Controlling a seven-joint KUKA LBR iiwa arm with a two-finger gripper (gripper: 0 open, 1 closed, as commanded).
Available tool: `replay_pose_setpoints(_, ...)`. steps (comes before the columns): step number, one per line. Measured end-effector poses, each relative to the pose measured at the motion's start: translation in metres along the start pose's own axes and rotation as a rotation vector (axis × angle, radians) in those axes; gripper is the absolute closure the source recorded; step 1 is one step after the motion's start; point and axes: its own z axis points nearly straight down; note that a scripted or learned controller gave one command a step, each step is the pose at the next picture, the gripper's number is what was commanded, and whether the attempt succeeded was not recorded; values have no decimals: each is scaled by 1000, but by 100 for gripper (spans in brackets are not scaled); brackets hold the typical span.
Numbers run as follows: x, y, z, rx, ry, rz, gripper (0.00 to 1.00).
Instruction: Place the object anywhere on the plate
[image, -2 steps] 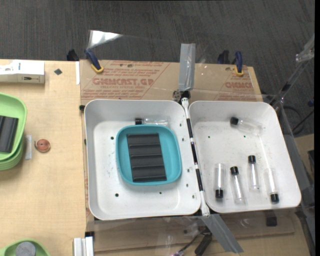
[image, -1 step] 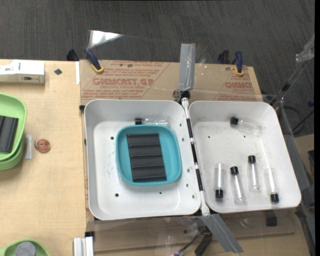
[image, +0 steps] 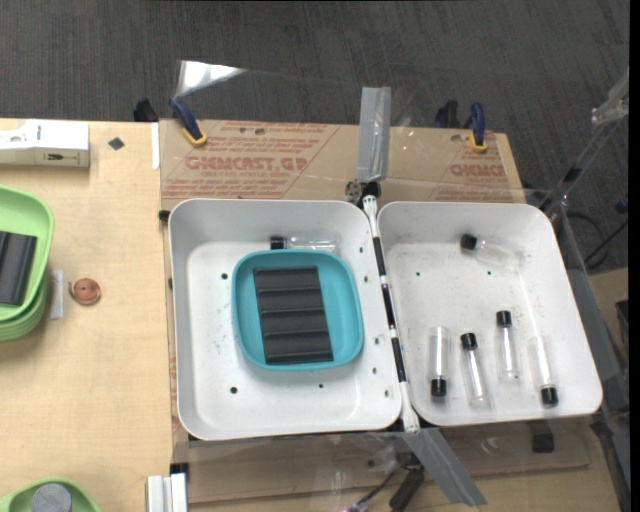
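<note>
I see the teal plate (image: 298, 308) in the left bin (image: 195, 330), five clear vials (image: 471, 368) scattered across the right bin (image: 560, 300); the claw's state I can't tell.

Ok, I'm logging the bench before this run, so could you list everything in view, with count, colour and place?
bins: two, white, side by side on the bench
plate: one, teal, in the left bin
ridged insert: one, dark, on the plate
vials in left bin: one, clear with black cap, behind the plate
vials in right bin: five, clear with black caps, four near the front, one at the back
green tray: one, left edge of view
clamps: two, blue and orange, on the cardboard behind the bins
</note>
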Motion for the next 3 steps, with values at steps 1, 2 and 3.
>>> replay_pose_setpoints(1,0,0,0,0,0,0,0)
replay_pose_setpoints(2,0,0,0,0,0,0,0)
replay_pose_setpoints(3,0,0,0,0,0,0,0)
